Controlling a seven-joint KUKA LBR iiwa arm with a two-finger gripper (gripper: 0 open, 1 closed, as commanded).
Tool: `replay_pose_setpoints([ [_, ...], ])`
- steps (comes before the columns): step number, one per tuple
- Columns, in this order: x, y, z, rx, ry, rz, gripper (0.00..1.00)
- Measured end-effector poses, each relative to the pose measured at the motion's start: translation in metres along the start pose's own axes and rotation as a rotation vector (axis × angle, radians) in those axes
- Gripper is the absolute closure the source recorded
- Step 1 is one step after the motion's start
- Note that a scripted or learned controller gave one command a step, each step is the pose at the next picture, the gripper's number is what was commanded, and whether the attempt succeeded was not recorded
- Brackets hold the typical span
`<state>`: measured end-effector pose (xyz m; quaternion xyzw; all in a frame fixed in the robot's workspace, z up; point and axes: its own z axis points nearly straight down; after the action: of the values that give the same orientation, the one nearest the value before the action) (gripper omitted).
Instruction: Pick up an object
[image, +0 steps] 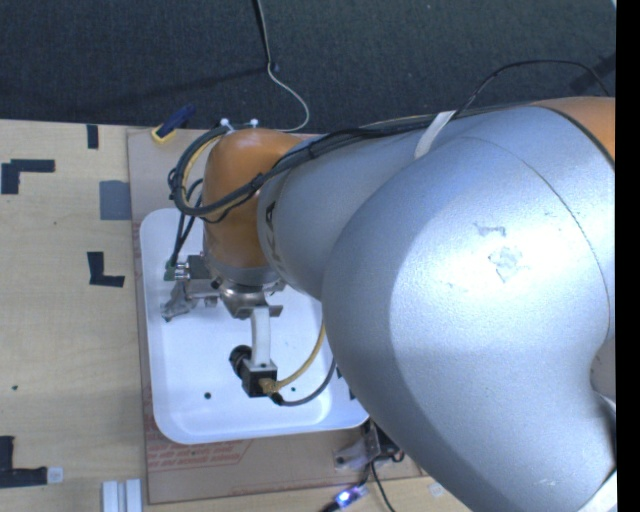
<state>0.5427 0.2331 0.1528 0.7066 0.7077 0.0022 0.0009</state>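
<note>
Bench (60, 340) w/ white bin (175, 405), end effector (183, 297) over it; cardboard print (195, 455) illegible.

1 camera above the bench (60, 350), looking down aslant, arm (450, 280) close at right

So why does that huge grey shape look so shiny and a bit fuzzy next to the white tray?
In the camera view, the grey arm looms close to the lens, so it looks oversized and slightly soft; a broad pale sheen of glare lies across its casing; the white bin beneath reads sharper and evenly bright; the backdrop along the top is dark.
</note>
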Motion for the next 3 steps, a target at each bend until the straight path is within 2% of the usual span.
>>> replay_pose_setpoints([
  [1,-0.058,-0.064,0.051,0.018,-0.007,0.005,0.00],
  [2,-0.054,-0.062,0.039,0.013,-0.003,-0.001,1.00],
  [3,-0.007,-0.007,0.071,0.005,-0.001,-0.003,1.00],
])
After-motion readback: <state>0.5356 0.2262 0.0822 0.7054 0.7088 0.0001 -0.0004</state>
